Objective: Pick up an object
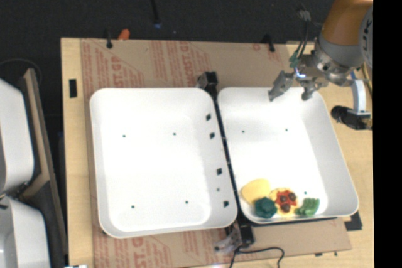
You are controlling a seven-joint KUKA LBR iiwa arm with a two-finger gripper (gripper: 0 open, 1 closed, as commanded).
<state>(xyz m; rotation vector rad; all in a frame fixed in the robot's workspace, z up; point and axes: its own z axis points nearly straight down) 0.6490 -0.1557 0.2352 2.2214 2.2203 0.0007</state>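
Four small toys are clustering in the right bin's near corner: a rounded yellow piece, a dark green lump, a red-and-yellow piece and a light green piece, strung left to right. The left bin is sitting alongside. Farther back, the gripper is hovering released, fingers spread, grasping nothing.

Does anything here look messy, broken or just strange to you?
Nothing looks broken or spilled. The one oddity: the small objects are all huddled in the near corner of the right bin, while the open gripper hangs over that bin's far edge, well away from them.
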